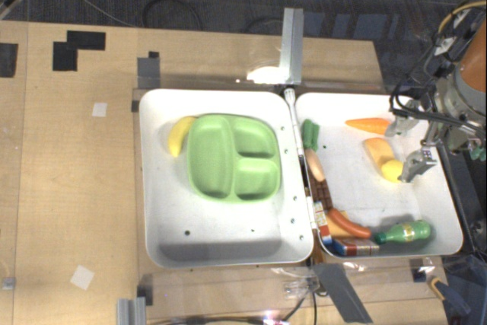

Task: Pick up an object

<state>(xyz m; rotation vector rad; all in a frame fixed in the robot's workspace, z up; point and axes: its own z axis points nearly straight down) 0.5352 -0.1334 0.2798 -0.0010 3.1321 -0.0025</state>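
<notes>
Right, so the wooden bench carries two shallow white bins side by side. Over the left bin sprawls a green divided plate, three compartments showing, with a yellow banana tucked just beside its upper left edge. The right bin holds the smaller bits: a green bottle lying on its side near the lower rim, a carrot lying flat near the top, a pale orange wedge below it with a yellow lemon touching its lower end, and a reddish sausage by the bin's left wall. Along that same wall sit a small green piece and a pinkish one below it. The grey arm comes in from the right, and its gripper hangs just beside the lemon, fingers spread apart and gripping nothing.
</notes>
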